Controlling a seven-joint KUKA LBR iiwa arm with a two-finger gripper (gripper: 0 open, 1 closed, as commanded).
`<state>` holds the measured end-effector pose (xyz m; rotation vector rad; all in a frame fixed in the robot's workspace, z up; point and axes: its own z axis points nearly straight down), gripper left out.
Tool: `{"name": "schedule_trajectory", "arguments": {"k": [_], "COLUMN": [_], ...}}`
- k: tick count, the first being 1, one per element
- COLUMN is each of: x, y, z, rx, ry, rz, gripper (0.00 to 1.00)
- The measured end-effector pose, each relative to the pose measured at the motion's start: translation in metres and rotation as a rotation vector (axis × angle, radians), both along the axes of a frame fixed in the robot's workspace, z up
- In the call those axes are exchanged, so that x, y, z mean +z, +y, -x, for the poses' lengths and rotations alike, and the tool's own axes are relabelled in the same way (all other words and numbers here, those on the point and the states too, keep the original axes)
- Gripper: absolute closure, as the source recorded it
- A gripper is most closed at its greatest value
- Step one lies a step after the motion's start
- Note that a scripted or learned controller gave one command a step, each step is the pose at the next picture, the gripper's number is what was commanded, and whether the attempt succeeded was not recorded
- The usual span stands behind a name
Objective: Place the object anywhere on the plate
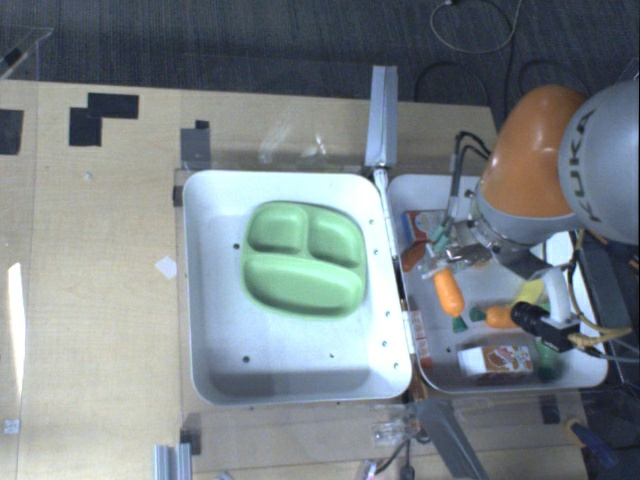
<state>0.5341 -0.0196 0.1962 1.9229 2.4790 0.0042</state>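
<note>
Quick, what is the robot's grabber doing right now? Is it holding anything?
Gripper: down in the right bin, just above the carrot. Whether it is open, closed or holding anything cannot be told.

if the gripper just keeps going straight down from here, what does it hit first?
Most likely the orange carrot lying in the right bin, right under the gripper. Depth is hard to judge from this slanted view, so it could land just beside it.

The left bin (215, 368) holds a green plate (303, 258) with bare floor all round it, widest at its near end. The right bin (430, 373) is crowded: two carrots (448, 292), a flat packet (497, 359) and the arm (560, 168) above its far half.
</note>
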Motion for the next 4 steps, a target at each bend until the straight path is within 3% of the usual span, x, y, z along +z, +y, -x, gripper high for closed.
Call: {"name": "schedule_trajectory", "arguments": {"k": [1,2,3,4], "x": [-0.012,-0.011,0.075,0.107], "y": [0.068,0.068,0.049,0.061], "z": [-0.055,-0.055,-0.097,-0.059], "rx": [-0.021,-0.021,-0.140,0.042], "ry": [0.002,0.001,-0.002,-0.001], "rz": [-0.001,-0.001,-0.002,-0.001], "gripper": [1.00,0.00,0.00,0.00]}}
